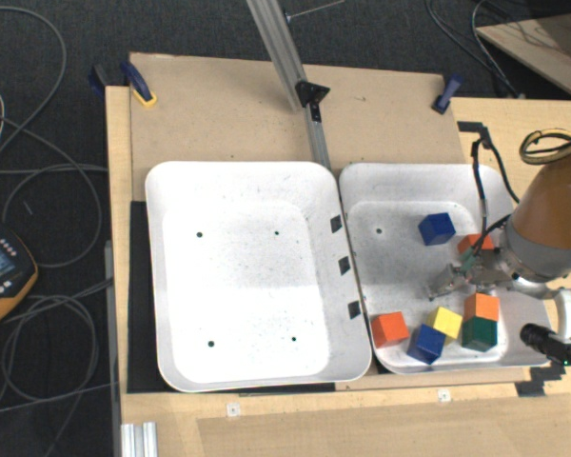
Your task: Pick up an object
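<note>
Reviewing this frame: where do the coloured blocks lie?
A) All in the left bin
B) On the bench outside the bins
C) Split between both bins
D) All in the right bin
D: the blue block, orange block and yellow block all lie in the right bin, with the others beside them.

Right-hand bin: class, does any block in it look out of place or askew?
Nothing is spilled. The blocks lie loose and turned at different angles in the right bin, with an orange block sitting on the green block.
</note>
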Controlling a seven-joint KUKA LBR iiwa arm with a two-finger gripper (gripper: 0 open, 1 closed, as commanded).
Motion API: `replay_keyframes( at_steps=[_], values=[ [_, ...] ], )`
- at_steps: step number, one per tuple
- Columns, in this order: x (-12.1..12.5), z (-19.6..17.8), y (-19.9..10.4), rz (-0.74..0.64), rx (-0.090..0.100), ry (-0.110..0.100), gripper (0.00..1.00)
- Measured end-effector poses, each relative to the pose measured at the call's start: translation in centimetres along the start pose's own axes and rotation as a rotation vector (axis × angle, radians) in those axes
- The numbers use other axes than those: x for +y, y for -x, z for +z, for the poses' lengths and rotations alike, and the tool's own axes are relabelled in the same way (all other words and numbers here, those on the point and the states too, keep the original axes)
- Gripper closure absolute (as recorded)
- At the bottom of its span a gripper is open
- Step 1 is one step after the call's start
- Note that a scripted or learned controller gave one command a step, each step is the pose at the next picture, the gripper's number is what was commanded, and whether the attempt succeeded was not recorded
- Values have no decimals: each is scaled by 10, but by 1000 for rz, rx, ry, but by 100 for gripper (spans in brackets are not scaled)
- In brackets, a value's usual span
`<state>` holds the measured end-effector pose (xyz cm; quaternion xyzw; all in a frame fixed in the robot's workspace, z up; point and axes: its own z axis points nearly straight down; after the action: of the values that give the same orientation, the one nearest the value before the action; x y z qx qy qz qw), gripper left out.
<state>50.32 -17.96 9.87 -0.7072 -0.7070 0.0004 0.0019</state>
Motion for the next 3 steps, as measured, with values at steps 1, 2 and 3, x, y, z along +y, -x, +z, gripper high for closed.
replay_keyframes(
  at_steps=[1, 2, 3],
  values=[
    [1, -12, 0, 0, 0, 4, 100],
    [4, -60, 9, 0, -4, 9, 100],
    [5, -121, 18, -1, -6, 11, 100]
  ],
)
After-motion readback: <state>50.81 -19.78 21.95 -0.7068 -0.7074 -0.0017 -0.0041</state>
